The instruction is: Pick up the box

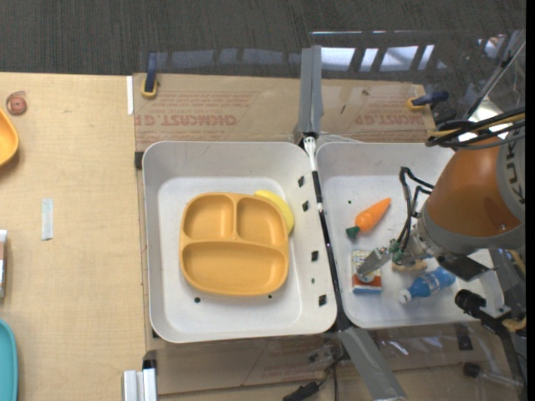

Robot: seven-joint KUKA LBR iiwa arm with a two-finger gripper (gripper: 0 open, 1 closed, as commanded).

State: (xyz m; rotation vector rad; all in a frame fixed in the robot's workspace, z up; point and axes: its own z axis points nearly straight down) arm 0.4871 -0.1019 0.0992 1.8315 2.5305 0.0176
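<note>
Lower straight onto the box [367, 283] lying flat near the front of the right bin [334, 224], with fingers astride its short sides and kept off the blue bottle [428, 284] just to its right. Close only once seated low, then lift vertically, clear of the bin's left wall. Pincer [373, 262] already right above the box, perhaps touching its top; grip state impossible to tell from this slant, metal tip blurring into the clutter below the wrist. Box itself: small, flat, rectangular, white face with a red strip along the front edge and a blue patch, likely light cardboard, easy to nudge or tilt if struck off-centre. Toy carrot [373, 213] farther back in the same bin, well apart from the grasp. Yellow divided plate [235, 246] in the left bin [159, 224], no concern here.
</note>
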